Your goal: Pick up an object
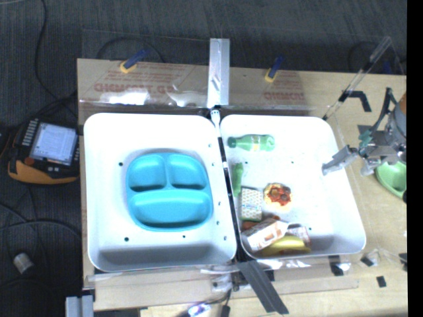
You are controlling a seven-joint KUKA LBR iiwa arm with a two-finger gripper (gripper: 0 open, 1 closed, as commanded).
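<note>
White plastic bins sit side by side on the bench; left bin (99,177) carries a blue sectioned tray (170,189) at its middle. Right bin (337,190) holds the candidates: green bottle (251,142) lying flat near the far left corner, patterned packet (250,202) and round red-orange item (277,193) mid-bin, yellow banana-like piece (285,244) with a box against the near edge. Gripper (338,160) hangs over the right bin's right rim, nothing between its tips; spread or closed, cannot tell. Bottle looks the best target: light, stiff, likely slick and prone to roll, so pinch across its middle. Near-edge pile is crowded, harder to isolate.
</note>
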